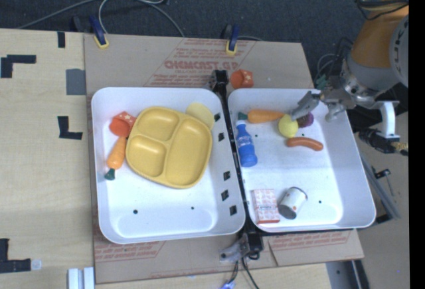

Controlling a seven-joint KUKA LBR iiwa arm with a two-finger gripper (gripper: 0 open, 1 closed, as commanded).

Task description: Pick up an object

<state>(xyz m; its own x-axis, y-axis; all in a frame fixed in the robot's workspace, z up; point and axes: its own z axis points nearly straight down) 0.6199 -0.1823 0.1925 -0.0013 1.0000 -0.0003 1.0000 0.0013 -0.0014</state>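
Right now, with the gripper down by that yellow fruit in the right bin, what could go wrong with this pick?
The gripper sits in a tight cluster: the yellow lemon, a dark purple item and the orange carrot all crowd together, so it may nudge or catch the wrong one. The round lemon could roll away toward the sausage. The cluster also lies near the right bin's far wall, leaving little room.

Overhead camera, slanted down, both bins (pixel 99 148)
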